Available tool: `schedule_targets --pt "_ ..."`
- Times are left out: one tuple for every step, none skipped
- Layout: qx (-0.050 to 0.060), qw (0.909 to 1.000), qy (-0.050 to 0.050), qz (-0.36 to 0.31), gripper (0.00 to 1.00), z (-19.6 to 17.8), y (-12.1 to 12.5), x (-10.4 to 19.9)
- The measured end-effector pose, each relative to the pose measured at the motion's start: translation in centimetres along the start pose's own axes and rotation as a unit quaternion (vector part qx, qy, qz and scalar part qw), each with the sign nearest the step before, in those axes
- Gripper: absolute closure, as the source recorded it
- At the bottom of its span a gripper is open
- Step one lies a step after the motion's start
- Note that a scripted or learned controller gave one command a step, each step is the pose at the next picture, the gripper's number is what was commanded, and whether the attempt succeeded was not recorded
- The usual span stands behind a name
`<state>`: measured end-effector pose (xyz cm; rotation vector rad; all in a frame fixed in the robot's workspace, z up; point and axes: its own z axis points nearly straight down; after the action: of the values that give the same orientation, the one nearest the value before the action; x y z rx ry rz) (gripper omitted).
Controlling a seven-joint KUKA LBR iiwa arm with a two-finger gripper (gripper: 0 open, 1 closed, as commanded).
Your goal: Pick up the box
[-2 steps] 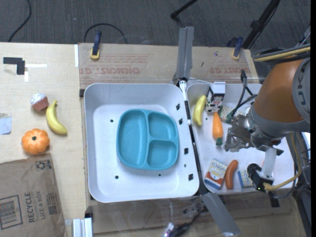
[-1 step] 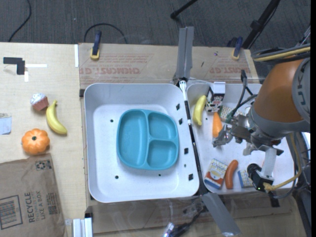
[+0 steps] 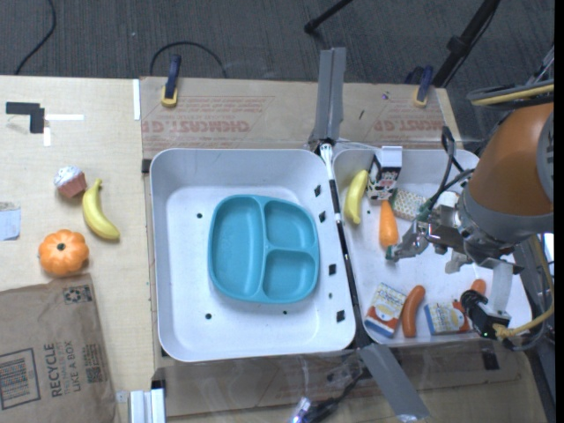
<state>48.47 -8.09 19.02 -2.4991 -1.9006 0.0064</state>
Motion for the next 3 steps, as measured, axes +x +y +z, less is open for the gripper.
schedule_targets --pt "0.0 0.9994 0.0 -0.035 0.0 0.0 -2.0 4.3" --pt "0.0 0.9973 0.0 -0.073 0.0 0.0 -2.1 4.9" --pt "0.0 0.9769 0.0 -0.214 0.0 0.0 -1.9 3.8"
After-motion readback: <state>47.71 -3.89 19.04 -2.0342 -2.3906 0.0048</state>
